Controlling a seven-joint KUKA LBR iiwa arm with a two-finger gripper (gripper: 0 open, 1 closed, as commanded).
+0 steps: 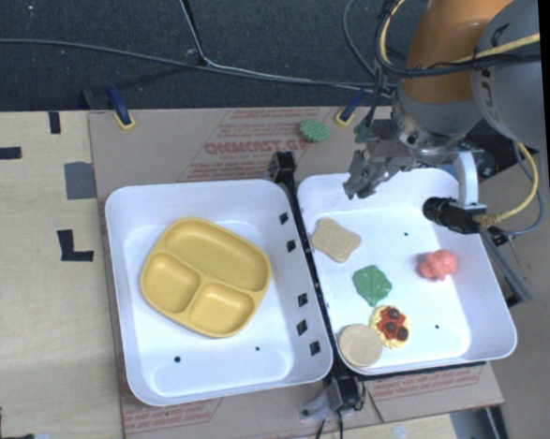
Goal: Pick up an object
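Camera view puts the claw (359, 185), fingers seemingly parted and empty, just above the toast (336, 240), likely lining up a grab.

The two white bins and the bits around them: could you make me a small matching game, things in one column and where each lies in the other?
Things:
1. yellow plastic divided plate
2. pink rounded toy
3. green toy leaf
4. small green bumpy piece

Places:
A. on the cardboard beyond the bins
B. left bin
C. right bin, near its right wall
D. right bin, around its middle

Pairs: 1-B, 2-C, 3-D, 4-A
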